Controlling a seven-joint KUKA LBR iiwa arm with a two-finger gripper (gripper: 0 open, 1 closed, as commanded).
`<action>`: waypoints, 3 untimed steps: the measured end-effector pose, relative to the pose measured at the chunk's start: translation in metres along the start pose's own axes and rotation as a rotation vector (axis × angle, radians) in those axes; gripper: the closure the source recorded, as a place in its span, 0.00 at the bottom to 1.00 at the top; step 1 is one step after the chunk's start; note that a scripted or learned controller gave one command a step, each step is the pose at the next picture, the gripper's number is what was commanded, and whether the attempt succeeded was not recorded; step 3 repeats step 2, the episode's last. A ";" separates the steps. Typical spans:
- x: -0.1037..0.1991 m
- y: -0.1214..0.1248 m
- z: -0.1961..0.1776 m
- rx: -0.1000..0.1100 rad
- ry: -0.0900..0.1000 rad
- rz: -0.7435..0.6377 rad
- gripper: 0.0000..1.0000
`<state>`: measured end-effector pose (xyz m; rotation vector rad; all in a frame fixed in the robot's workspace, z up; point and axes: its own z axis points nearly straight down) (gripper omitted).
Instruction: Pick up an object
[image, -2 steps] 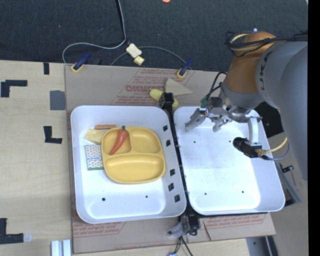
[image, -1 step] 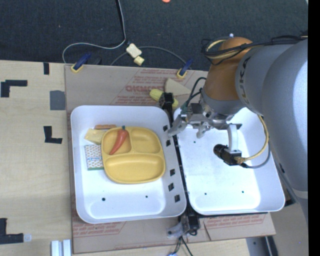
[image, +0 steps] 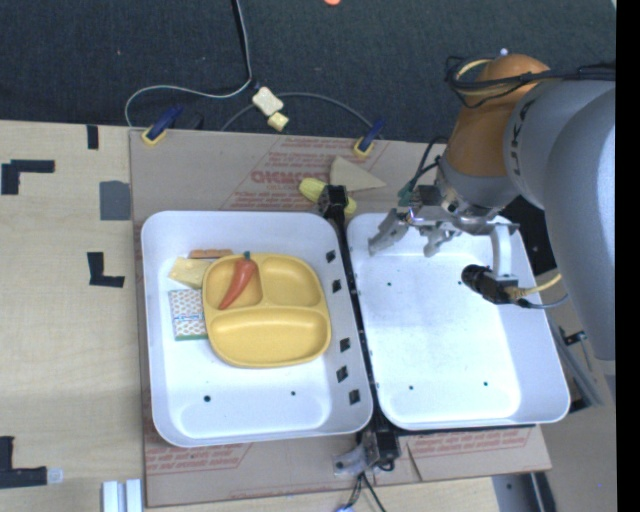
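Two shallow white plastic bins sit side by side on a brown cardboard sheet (image: 290, 175) with red print, which lies on the light wooden table (image: 60, 330). The left bin (image: 250, 410) touches the right bin (image: 450, 390) along a black divider. Blue clamps (image: 160, 125) hold the sheet's far corners (one at each side). A thin white cable (image: 200, 92) loops over the dark floor behind.

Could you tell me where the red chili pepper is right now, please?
In the camera view, the red chili pepper lies in the upper-left compartment of the yellow divided plate, inside the left bin, beside a small patterned card.
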<state>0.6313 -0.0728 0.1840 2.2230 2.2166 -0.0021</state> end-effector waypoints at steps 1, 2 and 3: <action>0.040 -0.019 0.000 0.004 0.003 -0.006 0.00; 0.039 -0.018 0.000 0.003 0.002 -0.004 0.00; 0.039 -0.018 0.000 0.003 0.002 -0.004 0.00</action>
